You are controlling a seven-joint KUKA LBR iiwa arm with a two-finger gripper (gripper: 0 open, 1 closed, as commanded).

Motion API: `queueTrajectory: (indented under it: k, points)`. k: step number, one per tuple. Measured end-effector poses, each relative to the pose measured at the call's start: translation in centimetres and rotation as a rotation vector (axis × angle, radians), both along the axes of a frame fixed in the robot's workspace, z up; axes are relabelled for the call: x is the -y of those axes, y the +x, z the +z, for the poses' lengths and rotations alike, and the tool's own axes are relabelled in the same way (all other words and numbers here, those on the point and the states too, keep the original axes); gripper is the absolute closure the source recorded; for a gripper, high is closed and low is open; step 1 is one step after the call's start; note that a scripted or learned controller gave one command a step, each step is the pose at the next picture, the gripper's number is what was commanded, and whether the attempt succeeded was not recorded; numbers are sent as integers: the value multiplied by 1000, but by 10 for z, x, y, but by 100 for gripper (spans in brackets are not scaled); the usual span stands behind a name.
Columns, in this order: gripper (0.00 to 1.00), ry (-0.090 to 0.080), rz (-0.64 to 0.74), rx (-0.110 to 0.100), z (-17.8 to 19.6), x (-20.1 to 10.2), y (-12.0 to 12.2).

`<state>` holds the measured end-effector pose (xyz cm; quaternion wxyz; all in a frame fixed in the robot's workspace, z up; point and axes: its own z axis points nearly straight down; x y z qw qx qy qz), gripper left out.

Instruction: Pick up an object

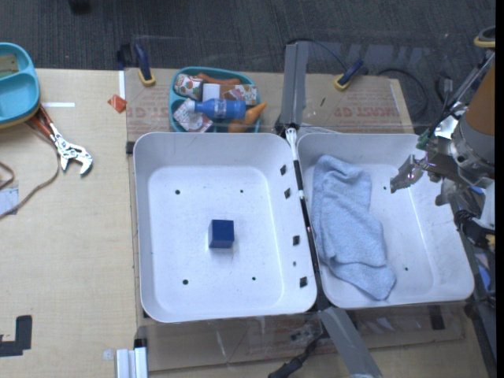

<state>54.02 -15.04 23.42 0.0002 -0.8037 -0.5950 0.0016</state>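
Camera view from above has the two shallow white plastic bins side by side across the middle of the frame. Left bin (157, 211) has a small dark blue cube (222, 233) sitting near its centre, well away from the walls. Right bin (437, 266) has a crumpled pale blue cloth towel (350, 227) lying down its left half, running from near the top wall to the lower edge. The grey metal two-finger gripper (403, 176) comes in from the right edge of the frame and sits over the upper right part of the right bin, just right of the towel and apart from it as far as I can see; honestly can't tell how it's set from this angle. Above the left bin there's a teal bowl full of mixed small items (214, 101). Far left on the wooden bench, a silver adjustable wrench (69, 152) lies below a light blue divided tray (16, 81).
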Motion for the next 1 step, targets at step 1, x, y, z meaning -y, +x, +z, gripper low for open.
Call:
queueTrajectory:
  k: [1]
  points:
    - [0, 0, -144, 0, -44, -73, 118]
